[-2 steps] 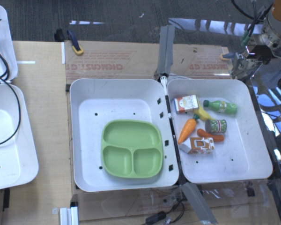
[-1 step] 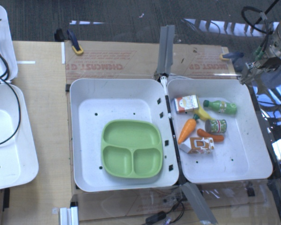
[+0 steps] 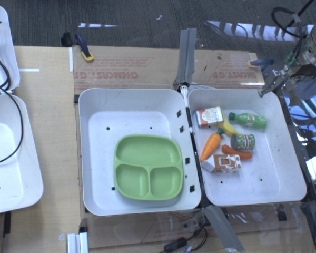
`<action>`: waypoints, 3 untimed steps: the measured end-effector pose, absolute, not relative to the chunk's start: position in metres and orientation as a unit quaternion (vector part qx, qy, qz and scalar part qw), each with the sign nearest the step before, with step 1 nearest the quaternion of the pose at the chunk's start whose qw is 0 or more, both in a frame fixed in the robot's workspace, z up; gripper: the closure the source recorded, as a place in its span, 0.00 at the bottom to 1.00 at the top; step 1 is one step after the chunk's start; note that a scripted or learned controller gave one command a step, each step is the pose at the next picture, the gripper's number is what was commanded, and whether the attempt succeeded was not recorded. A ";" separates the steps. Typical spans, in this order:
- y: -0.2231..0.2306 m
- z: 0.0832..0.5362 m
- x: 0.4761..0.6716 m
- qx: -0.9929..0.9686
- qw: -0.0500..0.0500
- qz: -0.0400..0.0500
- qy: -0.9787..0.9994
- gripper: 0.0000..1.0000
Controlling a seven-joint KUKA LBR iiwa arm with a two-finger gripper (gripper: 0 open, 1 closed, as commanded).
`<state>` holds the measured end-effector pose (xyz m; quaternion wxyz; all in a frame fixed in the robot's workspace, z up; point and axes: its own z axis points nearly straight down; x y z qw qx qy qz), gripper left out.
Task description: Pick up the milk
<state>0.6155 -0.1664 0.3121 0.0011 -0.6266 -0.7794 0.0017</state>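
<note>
Several toy foods lie in a cluster in the right bin (image 3: 274, 178). The milk looks like the small white carton with orange print (image 3: 223, 163), lying on its side at the front of the cluster. A second carton, orange and white (image 3: 209, 116), lies at the back of the cluster. My gripper (image 3: 267, 86) hangs over the bin's back right corner, well apart from both cartons, with nothing seen in it. The arm (image 3: 301, 62) reaches in from the upper right.
Around the milk lie a carrot (image 3: 210, 146), a banana (image 3: 229, 128), a green bottle (image 3: 247, 120), a small can (image 3: 243, 141) and a red-orange piece (image 3: 238, 153). The left bin (image 3: 95, 141) holds a green divided plate (image 3: 148, 167). A grey divider post (image 3: 187, 57) stands between the bins.
</note>
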 end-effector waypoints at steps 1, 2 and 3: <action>-0.140 0.201 0.558 -0.588 0.002 0.001 -0.809 0.00; -0.109 0.108 0.491 -0.436 0.002 0.000 -0.900 0.00; -0.104 0.093 0.547 -0.514 0.000 -0.001 -0.858 0.00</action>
